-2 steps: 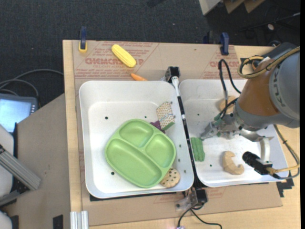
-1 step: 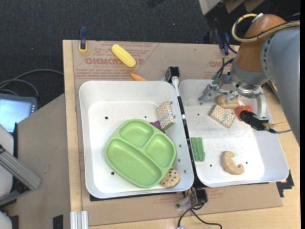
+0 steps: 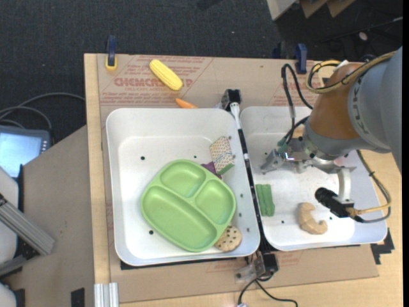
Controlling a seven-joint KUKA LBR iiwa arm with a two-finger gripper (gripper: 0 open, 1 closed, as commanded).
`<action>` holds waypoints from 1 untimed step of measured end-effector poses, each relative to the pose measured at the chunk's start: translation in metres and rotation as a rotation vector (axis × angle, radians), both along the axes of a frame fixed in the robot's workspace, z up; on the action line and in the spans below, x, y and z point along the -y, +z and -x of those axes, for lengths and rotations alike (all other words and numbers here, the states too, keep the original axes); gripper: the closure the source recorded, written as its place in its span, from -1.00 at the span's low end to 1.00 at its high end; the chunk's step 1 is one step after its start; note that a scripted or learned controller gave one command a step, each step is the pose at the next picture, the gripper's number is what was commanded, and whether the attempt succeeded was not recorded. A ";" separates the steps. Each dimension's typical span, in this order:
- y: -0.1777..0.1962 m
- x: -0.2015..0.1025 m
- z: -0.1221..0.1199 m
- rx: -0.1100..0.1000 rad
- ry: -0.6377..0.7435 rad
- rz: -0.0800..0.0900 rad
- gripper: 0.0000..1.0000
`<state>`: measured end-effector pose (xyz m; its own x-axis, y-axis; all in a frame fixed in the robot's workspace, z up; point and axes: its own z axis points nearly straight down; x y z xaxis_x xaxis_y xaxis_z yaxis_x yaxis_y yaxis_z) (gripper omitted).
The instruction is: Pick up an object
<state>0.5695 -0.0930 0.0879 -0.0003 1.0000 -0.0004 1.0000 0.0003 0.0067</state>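
Croissant (image 3: 311, 217) near green block (image 3: 264, 199)

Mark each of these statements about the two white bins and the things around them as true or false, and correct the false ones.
1. The green divided plate lies in the left bin. True.
2. The croissant lies in the left bin. False: it lies in the right bin.
3. The toy corn cob lies on the cardboard behind the bins. True.
4. The cookie sits in the middle of the plate. False: it sits at the plate's near right edge.
5. The green block lies in the right bin near its left wall. True.
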 end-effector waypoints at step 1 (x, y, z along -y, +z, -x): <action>-0.003 0.003 -0.047 -0.003 0.001 0.001 -1.00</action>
